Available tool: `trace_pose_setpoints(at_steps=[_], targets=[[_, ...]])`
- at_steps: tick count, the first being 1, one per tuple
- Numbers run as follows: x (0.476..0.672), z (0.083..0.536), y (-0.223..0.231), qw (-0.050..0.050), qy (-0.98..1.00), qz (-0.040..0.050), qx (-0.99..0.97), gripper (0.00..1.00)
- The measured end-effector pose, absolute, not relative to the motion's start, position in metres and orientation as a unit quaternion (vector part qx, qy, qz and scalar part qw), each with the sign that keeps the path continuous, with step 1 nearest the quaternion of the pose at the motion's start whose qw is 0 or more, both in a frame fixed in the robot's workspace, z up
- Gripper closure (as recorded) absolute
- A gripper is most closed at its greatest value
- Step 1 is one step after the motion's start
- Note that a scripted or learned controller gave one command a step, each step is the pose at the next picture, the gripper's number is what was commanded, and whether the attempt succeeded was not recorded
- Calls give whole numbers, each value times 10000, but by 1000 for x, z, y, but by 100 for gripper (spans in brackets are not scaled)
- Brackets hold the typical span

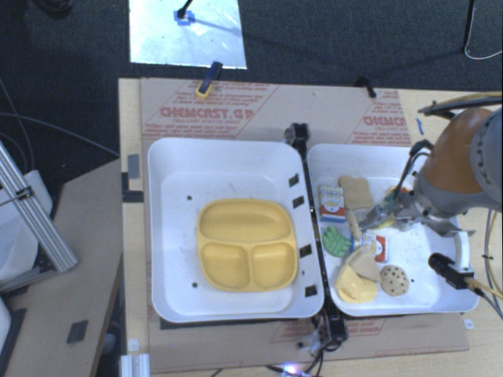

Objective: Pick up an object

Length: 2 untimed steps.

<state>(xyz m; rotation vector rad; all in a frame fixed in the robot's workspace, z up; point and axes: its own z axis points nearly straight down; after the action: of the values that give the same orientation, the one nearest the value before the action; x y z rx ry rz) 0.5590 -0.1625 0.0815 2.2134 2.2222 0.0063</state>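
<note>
Yellow tray (247,243), white bins (169,210), brown-speckled cookie (394,280).

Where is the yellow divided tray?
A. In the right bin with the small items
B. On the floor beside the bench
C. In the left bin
C: the yellow divided tray lies flat inside the left bin, apart from the cookie in the right bin.

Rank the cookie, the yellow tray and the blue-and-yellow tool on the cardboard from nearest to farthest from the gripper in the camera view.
From the gripper in the right bin:
1. Cookie, just below it in the same bin, near the front edge.
2. Yellow tray, to its left, in the left bin.
3. Blue-and-yellow tool, on the cardboard beyond both bins.
</note>
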Motion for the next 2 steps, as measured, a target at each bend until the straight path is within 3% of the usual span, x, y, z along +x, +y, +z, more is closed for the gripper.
trace_pose_setpoints(at_steps=[1,2], targets=[[624,86,-199,12,7091,5,7051,0],[666,84,-202,-144,7076,-63,7064,0]])
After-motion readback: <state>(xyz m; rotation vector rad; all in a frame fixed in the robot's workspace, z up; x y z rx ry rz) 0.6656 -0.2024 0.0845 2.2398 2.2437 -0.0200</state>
